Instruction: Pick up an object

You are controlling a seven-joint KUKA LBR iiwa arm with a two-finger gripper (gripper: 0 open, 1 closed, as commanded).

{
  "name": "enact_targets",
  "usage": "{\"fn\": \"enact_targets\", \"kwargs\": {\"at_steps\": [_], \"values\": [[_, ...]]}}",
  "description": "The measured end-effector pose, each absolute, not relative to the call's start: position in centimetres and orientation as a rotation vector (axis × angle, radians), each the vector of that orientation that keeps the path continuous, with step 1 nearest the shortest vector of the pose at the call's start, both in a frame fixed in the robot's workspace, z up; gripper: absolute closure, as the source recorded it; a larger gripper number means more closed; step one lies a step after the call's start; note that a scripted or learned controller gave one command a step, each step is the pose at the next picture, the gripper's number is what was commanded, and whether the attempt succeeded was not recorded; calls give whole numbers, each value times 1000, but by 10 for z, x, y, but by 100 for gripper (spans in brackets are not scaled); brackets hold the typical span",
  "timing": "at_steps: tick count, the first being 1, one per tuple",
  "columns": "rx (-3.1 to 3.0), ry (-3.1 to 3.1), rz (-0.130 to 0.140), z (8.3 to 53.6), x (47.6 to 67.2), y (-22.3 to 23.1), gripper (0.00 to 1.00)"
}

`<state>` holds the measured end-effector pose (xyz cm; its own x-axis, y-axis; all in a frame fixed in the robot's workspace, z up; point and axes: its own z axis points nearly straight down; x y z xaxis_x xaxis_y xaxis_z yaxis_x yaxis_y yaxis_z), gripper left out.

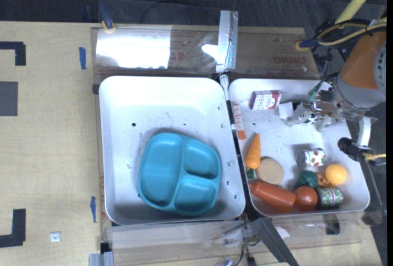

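I see two bins side by side on the bench, the left bin (116,136) touching the right bin (359,197) along a shared edge. In the left bin a divided tray (179,174) lies toward the near edge. In the right bin a small carton (265,100) sits near the far edge, and the gripper (305,112) hangs just to its right. A carrot (253,152) lies along that bin's left edge, a round biscuit (270,171) just right of it. A sausage (271,195) lies by the near edge, a tomato (306,197) touching its right end. A can (330,197) sits in the near right corner, an orange (335,174) behind it
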<state>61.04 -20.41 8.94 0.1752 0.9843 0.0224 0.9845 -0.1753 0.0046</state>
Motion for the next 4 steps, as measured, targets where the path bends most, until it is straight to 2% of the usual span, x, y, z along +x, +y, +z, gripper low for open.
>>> {"fn": "enact_targets", "kwargs": {"at_steps": [1, 2, 3, 4], "values": [[-2455, -1974, -10, 174, 668, -217, 0], [-2452, -1975, -3, 181, 667, -216, 100], [-2524, -1887, -11, 287, 669, -206, 100], [-2331, -2122, -8, 384, 666, -206, 100]]}}
